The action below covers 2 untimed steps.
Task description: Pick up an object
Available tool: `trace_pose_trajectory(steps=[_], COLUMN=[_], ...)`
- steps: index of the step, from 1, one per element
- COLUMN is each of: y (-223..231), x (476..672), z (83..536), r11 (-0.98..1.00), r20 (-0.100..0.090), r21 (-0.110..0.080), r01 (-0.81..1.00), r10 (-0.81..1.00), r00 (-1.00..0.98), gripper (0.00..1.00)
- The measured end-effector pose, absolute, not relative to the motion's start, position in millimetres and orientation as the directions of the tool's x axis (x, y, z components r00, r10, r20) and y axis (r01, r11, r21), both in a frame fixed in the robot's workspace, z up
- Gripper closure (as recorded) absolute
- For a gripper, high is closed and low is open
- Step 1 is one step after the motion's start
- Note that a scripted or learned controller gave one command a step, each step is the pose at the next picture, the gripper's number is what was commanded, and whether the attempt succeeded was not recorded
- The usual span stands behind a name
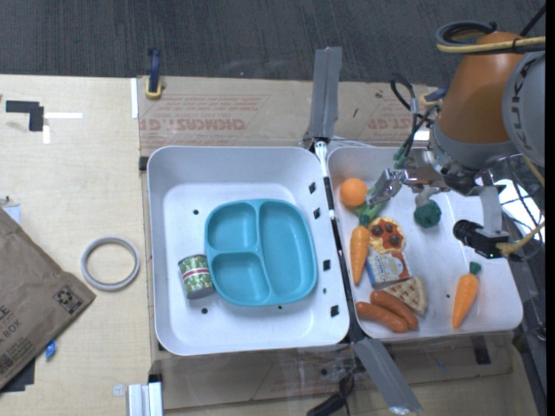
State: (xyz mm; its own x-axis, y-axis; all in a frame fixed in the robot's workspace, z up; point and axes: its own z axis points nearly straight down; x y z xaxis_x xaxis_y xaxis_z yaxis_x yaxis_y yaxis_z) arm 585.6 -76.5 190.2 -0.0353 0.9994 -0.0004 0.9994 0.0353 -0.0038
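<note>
My gripper hangs over the back left of the right bin, under the arm's orange band. Just left of it lies an orange ball. A small light-green piece sits right below the gripper's tip; I cannot tell whether they touch. A dark green broccoli lies to its right. Further forward lie a carrot, a pizza slice, a small blue-and-white box, a waffle-like wedge, two sausages and a second carrot.
The left bin holds a blue divided plate and a small green-labelled can beside it. A tape ring and a brown bag lie on the bench to the left. A black cable part hangs over the right bin.
</note>
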Motion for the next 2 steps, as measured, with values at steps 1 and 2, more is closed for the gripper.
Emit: trace_pose_trajectory(steps=[1, 2], y=[-118, -98], x=[585.6, 610.9], z=[223, 93], r11=[-0.383, -0.333], r20=[-0.002, 0.000], r21=[-0.001, 0.002], r01=[0.924, 0.943], r10=[0.924, 0.943], r00=[0.383, 0.333], gripper=[0.00, 0.00])
